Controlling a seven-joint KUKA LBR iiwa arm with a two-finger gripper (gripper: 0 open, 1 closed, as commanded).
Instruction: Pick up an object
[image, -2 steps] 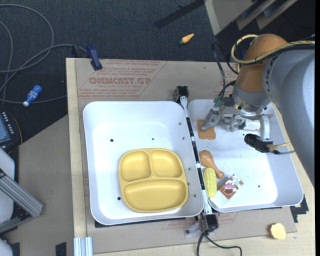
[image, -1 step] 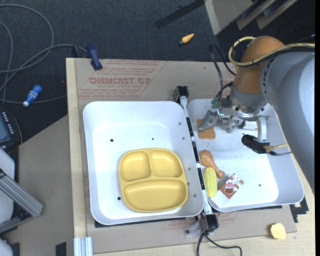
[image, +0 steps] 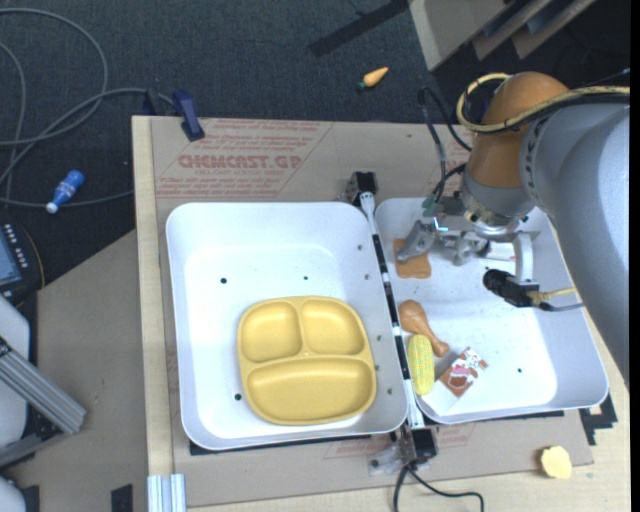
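My gripper (image: 440, 243) hangs low over the far left part of the right bin (image: 540, 375). Just beside and below its fingers lies an orange-brown flat piece (image: 414, 264), partly hidden by the gripper. I cannot see anything held between the fingers. Nearer the front of the same bin lie a toy chicken drumstick (image: 418, 321), a yellow corn cob (image: 421, 363) against the left wall, and a small red and white packet (image: 462, 372).
The left bin (image: 200, 260) holds a yellow divided plate (image: 305, 358). Outside the bins, a yellow lump (image: 556, 462) sits at the front right of the bench, a blue clip (image: 186, 114) at the far left, and a small orange piece (image: 375, 76) on the floor.
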